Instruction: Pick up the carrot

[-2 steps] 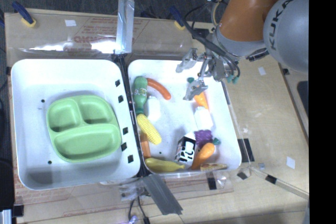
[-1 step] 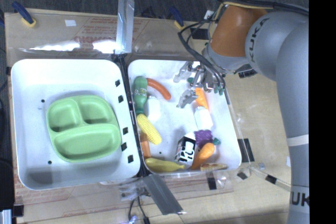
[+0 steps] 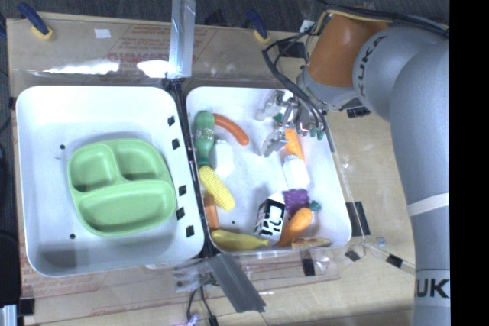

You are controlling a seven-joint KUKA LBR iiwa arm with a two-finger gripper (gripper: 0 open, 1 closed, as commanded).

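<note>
My gripper [image 3: 270,127] hangs low over the back of the right bin [image 3: 252,99], open, its two metal fingers pointing left with a gap between them. A short orange carrot [image 3: 293,143] lies just right of the lower finger, touching or nearly touching it, not between the fingers. Its lower end meets a white object [image 3: 296,175]. The wrist hides the carrot's upper end.
The right bin also holds an orange-red sausage [image 3: 232,129], a green vegetable [image 3: 203,132], a corn cob [image 3: 216,187], a banana [image 3: 238,240], a black-and-white can [image 3: 270,219], a purple item [image 3: 298,199] and another orange piece [image 3: 299,221]. A green divided plate [image 3: 121,187] lies in the left bin.
</note>
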